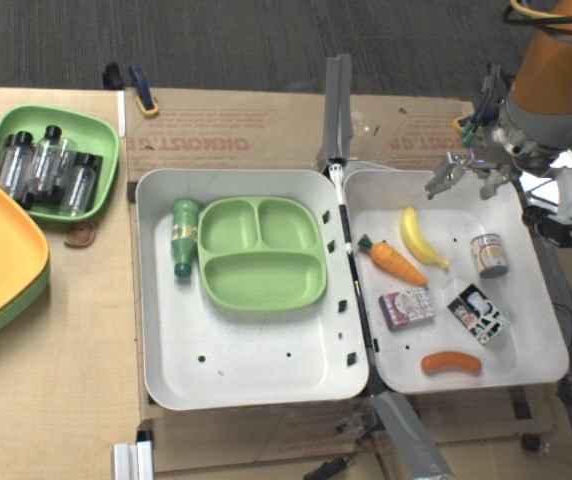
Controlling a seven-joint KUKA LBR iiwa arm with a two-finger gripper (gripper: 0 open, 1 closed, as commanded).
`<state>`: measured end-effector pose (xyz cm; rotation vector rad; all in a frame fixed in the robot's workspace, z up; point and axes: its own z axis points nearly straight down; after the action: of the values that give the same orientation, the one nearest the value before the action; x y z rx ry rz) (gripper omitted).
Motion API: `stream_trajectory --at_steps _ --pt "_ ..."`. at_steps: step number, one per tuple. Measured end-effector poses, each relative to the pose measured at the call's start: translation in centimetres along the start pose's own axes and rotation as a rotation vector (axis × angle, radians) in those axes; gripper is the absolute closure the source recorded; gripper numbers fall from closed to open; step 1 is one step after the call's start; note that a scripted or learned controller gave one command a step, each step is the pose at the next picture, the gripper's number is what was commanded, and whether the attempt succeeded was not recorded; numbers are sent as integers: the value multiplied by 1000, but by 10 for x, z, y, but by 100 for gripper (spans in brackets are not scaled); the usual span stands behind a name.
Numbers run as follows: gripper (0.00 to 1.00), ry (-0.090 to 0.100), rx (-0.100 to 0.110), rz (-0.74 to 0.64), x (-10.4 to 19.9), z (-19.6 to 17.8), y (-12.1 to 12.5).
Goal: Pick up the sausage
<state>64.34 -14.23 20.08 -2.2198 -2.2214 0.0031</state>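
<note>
White plastic, we see, forms both bins: the right bin (536,268) holds the sausage (451,364) near its front edge, plus a banana (422,238) and carrot (396,260); the left bin (166,358) holds a green tray (262,252). The claw (471,176) hovers spread, empty, above the wooden bench (56,398).

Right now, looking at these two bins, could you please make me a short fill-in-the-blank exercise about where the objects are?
1. The orange-red sausage lies in the ____ white bin in the camera view.
2. The green divided plate has ____ compartments.
3. The orange carrot with a green top lies just beside the yellow ____.
4. The green bottle lies on the camera-view ____ side of the plate.

Missing words: right; three; banana; left
</note>
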Motion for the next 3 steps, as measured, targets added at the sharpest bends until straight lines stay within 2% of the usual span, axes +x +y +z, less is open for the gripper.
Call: stream_trajectory --at_steps 1,2,3 --pt "0 0 1 66 0 51 -49" --pt "0 1 1 -128 46 89 -69" --pt "100 0 1 -121 44 81 -69"
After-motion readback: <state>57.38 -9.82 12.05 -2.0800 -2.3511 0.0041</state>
